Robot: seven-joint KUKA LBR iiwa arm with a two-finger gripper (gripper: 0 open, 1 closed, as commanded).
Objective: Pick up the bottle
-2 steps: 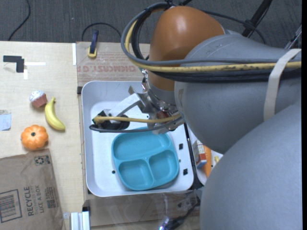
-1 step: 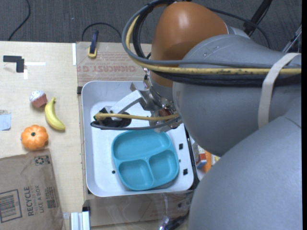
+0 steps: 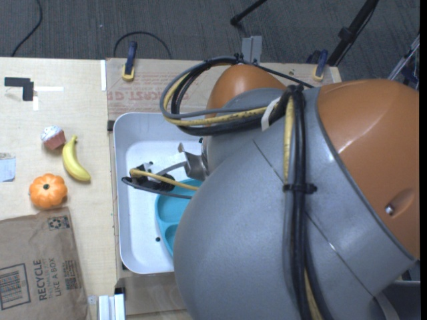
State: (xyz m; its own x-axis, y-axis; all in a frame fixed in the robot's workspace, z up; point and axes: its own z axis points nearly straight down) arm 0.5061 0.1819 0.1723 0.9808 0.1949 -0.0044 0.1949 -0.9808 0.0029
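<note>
The grey arm with its orange band fills the right and middle of the camera view and covers most of the white bin (image 3: 133, 245). The gripper (image 3: 191, 163) hangs low over the bin's middle as a small metal part at the arm's left edge. A turquoise-blue object (image 3: 170, 213) with a rounded outline lies in the bin just below the gripper. The arm hides most of it, and I cannot tell whether it is the bottle. Whether the gripper touches it is also hidden.
On the wooden bench left of the bin lie a banana (image 3: 75, 160), a small orange pumpkin (image 3: 48, 191) and a cupcake (image 3: 53, 138). A cardboard sheet marked RECYCLE (image 3: 40, 265) lies at the front left. Clamps (image 3: 129, 69) hold the bench's back edge.
</note>
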